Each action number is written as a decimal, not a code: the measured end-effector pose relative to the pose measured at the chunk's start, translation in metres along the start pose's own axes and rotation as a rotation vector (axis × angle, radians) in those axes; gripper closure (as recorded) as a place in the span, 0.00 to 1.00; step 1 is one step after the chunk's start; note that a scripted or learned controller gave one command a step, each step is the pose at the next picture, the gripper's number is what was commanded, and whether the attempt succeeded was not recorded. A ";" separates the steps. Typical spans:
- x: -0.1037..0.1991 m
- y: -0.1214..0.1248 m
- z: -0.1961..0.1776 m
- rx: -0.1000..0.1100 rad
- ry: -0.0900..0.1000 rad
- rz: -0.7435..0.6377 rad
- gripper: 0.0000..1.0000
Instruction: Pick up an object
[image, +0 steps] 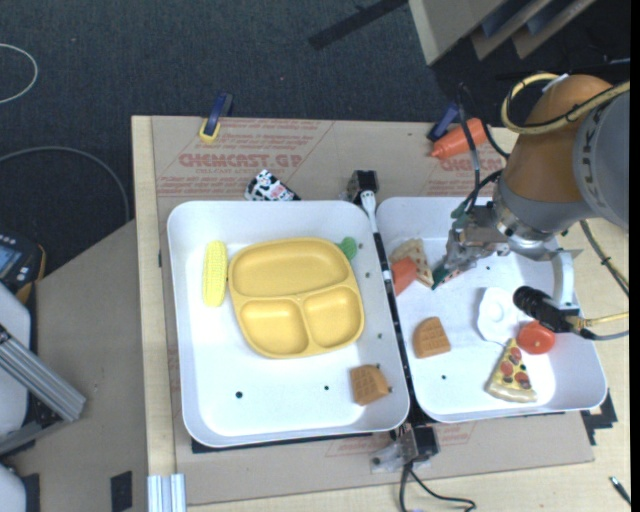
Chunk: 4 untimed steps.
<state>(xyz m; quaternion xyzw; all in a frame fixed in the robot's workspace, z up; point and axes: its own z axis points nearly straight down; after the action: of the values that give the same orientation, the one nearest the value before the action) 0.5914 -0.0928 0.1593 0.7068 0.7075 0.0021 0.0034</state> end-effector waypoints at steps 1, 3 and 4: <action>0.005 0.003 -0.064 -0.001 0.000 -0.001 1.00; 0.061 -0.007 -0.075 0.009 0.005 -0.005 1.00; 0.113 -0.008 -0.061 0.013 0.005 -0.005 1.00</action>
<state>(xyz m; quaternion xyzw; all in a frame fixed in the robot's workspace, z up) 0.5825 0.0199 0.2204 0.7049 0.7093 -0.0007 -0.0027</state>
